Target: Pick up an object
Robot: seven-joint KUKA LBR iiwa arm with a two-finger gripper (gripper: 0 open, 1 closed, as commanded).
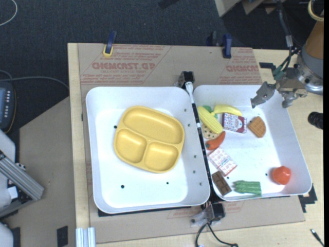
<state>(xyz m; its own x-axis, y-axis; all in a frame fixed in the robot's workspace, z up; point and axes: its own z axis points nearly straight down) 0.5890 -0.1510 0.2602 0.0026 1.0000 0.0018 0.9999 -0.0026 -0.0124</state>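
Observation:
My gripper (274,99) hangs over the back right of the right bin (293,138), its two fingers spread apart with nothing between them. Below and to its left in that bin lie a banana (227,110), a corn cob (207,119), a small red and white carton (233,123) and a brown cookie-like piece (256,126). Further forward are a red pepper (216,140), a printed packet (221,161), a chocolate bar (221,183), a green vegetable (247,188) and a red tomato (280,175).
The left bin (97,138) holds a yellow divided plate (148,138). Both bins rest on a cardboard sheet (154,60) held by a yellow clamp (108,45) and a blue clamp (226,44). A black latch (186,78) sits between the bins.

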